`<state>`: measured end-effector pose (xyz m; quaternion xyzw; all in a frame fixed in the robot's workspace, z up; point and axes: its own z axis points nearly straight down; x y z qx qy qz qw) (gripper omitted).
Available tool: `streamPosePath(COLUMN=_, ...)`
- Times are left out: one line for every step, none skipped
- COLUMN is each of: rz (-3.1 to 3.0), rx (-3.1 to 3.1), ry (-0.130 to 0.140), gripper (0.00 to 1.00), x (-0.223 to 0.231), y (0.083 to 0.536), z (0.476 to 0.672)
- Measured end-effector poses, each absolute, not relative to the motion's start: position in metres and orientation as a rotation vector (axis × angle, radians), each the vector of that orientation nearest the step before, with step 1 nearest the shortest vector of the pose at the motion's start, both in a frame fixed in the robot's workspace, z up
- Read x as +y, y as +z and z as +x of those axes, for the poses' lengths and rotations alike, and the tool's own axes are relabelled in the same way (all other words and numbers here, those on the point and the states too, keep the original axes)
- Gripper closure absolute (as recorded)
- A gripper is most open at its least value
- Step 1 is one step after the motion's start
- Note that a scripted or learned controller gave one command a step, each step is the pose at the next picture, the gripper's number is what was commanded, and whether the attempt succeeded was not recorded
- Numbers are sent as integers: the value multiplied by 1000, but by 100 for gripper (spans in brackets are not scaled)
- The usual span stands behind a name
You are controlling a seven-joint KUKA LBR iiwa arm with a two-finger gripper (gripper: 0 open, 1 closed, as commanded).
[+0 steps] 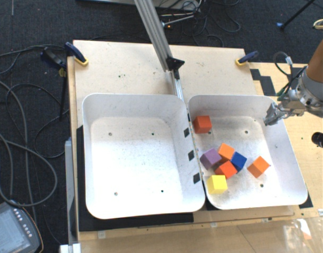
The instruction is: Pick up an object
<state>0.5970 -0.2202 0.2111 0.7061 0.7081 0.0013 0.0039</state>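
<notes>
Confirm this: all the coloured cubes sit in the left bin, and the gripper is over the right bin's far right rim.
Not quite. The camera view shows the cubes, such as the yellow cube and purple cube, in the right bin, not the left bin. The gripper is at the right bin's far right rim, as stated.

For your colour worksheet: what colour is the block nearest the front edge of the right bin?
Yellow block, seen in the camera view.

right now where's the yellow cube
In the right bin, near its front-left corner, the yellow cube sits just in front of the red cube.
</notes>
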Motion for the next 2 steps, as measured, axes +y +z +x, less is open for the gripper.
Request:
streamPosePath(rz=2213, rx=2220, ry=4, gripper=100, x=-222, y=255, z=596)
streamPosePath(rz=2214, rx=2231, ry=1, gripper=100, x=-169, y=241, z=602)
